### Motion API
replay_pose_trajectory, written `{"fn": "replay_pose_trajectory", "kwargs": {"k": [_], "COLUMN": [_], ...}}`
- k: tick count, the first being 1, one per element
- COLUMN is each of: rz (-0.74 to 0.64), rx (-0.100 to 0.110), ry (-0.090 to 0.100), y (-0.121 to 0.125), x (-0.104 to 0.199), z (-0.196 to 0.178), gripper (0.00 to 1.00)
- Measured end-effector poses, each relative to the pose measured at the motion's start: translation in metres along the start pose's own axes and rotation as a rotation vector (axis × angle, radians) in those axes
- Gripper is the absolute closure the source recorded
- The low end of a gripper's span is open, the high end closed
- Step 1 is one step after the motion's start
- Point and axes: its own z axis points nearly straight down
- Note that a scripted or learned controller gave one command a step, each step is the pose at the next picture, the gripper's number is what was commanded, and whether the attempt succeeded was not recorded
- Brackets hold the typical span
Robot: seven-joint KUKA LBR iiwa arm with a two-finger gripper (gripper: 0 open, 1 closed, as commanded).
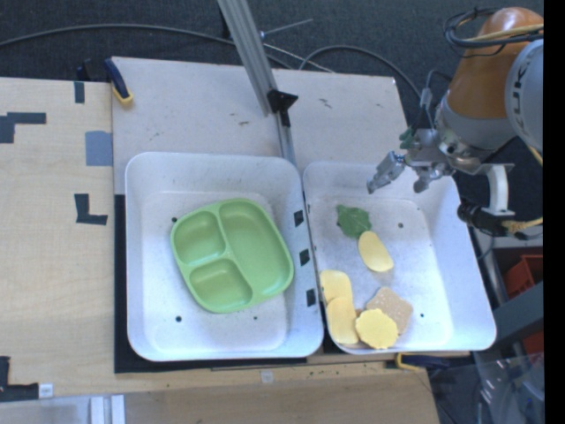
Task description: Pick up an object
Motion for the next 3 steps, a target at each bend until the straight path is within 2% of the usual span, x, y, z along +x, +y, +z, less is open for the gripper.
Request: {"fn": "replay_pose_trajectory", "kwargs": {"k": [1, 2, 3], "rz": [0.000, 0.002, 0.001], "rx": [0.000, 0.007, 0.005], "ry": [0.000, -0.001, 0.000], "y": [0.000, -0.003, -0.008], "x": [0.000, -0.006, -0.002], "z": [0.000, 0.062, 0.107], "gripper": [0.00, 0.00, 0.00]}}
